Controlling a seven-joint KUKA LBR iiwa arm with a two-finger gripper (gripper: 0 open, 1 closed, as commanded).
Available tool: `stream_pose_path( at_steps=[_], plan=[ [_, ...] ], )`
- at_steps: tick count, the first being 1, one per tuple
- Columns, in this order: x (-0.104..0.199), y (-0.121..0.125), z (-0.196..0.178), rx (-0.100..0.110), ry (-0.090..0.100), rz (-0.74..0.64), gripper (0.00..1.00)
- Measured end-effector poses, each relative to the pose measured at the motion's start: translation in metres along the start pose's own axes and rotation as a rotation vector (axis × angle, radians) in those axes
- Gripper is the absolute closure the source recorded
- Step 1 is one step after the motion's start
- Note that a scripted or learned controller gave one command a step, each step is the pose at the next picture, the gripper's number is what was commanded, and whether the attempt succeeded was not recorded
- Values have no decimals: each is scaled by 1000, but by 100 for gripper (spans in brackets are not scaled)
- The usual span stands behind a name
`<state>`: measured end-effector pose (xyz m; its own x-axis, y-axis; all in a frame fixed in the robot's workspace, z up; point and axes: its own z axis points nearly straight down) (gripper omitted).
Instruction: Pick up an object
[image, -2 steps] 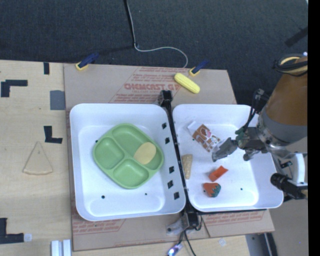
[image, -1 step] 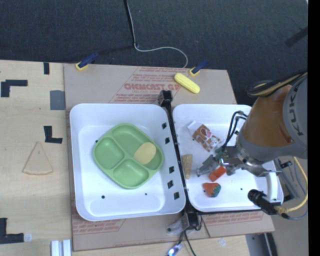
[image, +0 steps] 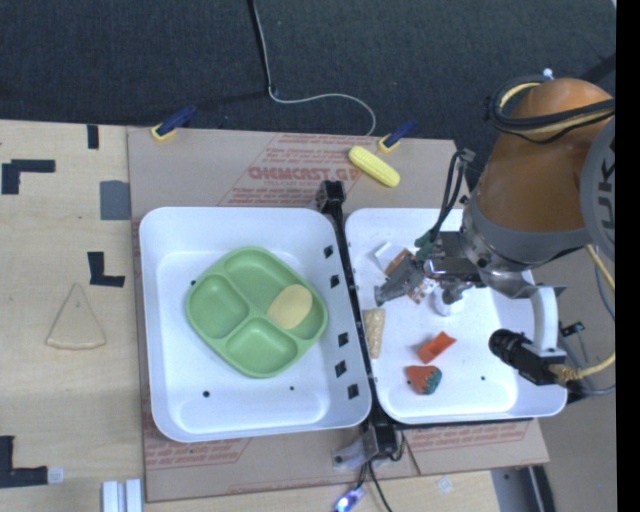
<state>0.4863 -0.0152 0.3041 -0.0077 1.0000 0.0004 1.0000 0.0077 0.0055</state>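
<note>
My gripper (image: 396, 278) hangs over the left part of the right bin (image: 500, 400), its two fingers spread open with only white bin floor between them. Just below it a tan wedge (image: 374, 331) leans against the bin's left wall. An orange-red piece (image: 436, 346) and a red and teal object (image: 424, 378) lie on the bin floor, below and to the right of the gripper. A small white scrap (image: 383, 252) sits just above the fingers. The wrist hides part of the bin's upper right.
The left bin (image: 170, 250) holds a green divided plate (image: 240, 310) with a pale yellow oval (image: 291, 306) in its right section. A yellow corn cob (image: 374, 166) lies on the cardboard behind the bins. A tan triangle (image: 75, 318) rests on the bench at far left.
</note>
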Motion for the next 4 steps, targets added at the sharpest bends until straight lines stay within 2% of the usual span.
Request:
stream_pose_path(
  at_steps=[1, 2, 3, 4],
  plan=[
    [-2, -1, -4, 9, -1, 4, 100],
    [59, -2, -20, 8, -1, 7, 100],
    [73, -2, -62, 7, -1, 5, 100],
    [131, -1, -87, 7, -2, 8, 100]
  ],
)
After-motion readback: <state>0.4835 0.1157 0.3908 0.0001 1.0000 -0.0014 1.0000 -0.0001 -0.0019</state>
